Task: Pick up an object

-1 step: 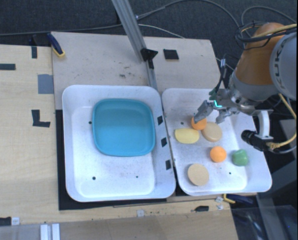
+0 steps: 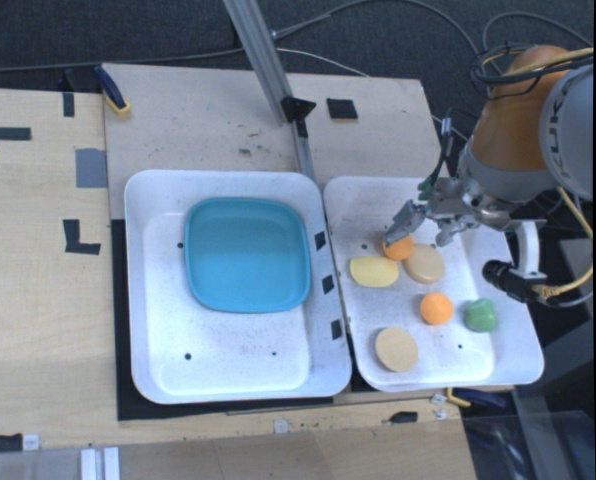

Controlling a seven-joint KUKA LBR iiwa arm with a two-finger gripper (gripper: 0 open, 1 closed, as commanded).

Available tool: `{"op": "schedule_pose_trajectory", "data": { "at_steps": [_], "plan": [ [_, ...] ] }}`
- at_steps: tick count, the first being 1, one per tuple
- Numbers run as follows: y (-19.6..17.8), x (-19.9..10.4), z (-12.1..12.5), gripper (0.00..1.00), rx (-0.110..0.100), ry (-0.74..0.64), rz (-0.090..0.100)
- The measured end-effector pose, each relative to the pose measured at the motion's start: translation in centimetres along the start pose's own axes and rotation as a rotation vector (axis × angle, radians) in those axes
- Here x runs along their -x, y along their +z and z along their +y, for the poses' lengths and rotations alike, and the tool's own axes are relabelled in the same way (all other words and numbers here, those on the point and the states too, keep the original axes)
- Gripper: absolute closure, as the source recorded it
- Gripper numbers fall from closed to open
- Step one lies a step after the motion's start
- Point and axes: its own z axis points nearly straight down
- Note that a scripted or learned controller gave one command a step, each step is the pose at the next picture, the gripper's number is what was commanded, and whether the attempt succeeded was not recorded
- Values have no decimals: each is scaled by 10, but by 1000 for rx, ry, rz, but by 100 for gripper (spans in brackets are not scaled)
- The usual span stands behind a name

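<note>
The tabletop (image 2: 38, 268) carries 2 shallow white bins. The left bin (image 2: 153, 368) holds 1 flat, square, light-blue plastic plate (image 2: 246, 254). The right bin (image 2: 508, 363) holds 6 small items.

Item positions in the right bin:
1. A small orange rounded piece (image 2: 399, 248), near the bin's centre and toward its far edge.
2. A pale beige rounded piece (image 2: 424, 265), touching the orange piece on the side toward the bin's right edge.
3. A yellow oval piece (image 2: 374, 271), toward the left edge.
4. An orange ball (image 2: 436, 308), toward the near edge.
5. A green rounded piece (image 2: 480, 315), near the right edge.
6. A tan flat disc (image 2: 396, 348), close to the near edge.

The end effector (image 2: 423, 230) is low over the far half of the right bin, directly above items 1 and 2. Its 2 fingers are spread apart, and nothing sits between them.

Task status: approach judged complete; grasp and lift not yet done. No item is raised off the bin floor. Remaining steps, as a judgement: close on 1 item, likely item 1 or 2, then lift clear.
</note>
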Motion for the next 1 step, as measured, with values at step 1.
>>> {"op": "schedule_pose_trajectory", "data": {
  "at_steps": [1],
  "plan": [
    [43, -1, 3, 0, -4, 0, 0]
  ]
}}
